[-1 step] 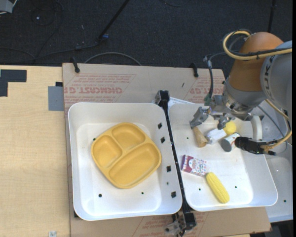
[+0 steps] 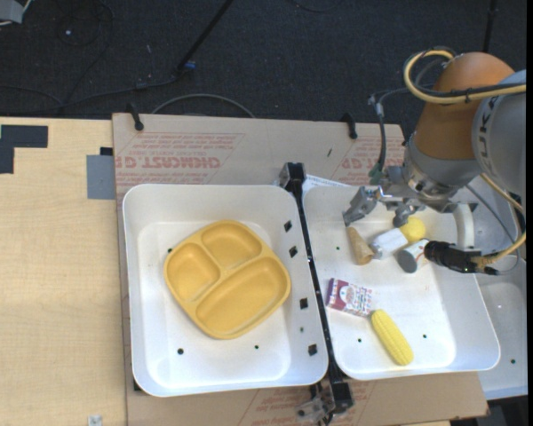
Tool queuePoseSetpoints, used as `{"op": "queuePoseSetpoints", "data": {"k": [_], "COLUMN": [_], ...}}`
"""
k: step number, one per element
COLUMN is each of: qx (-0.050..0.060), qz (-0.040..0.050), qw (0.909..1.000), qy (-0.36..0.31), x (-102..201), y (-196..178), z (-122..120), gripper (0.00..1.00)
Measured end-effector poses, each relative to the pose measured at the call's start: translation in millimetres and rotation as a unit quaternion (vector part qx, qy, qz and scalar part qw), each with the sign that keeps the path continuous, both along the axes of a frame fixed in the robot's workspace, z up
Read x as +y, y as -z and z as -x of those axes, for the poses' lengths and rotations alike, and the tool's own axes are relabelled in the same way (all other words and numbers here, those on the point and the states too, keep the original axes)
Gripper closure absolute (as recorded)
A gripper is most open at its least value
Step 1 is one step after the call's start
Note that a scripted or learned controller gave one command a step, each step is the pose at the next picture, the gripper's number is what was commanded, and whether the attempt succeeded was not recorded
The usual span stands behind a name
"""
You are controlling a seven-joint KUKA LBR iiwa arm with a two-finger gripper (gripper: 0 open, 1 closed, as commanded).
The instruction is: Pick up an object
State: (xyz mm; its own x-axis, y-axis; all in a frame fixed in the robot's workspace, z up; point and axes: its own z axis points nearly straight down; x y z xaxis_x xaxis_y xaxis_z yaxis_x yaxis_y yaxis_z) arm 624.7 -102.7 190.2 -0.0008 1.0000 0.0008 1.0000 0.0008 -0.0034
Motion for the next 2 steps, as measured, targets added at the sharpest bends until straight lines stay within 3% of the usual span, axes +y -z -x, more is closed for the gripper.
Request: {"op": "queuePoseSetpoints", "data": {"k": [2], "qx": [0.002], "qz": [-0.0001], "qw": [1.0000], "qy": [0.000], "x": [9], "y": [102], "z": [8], "gripper": [0.00]}}
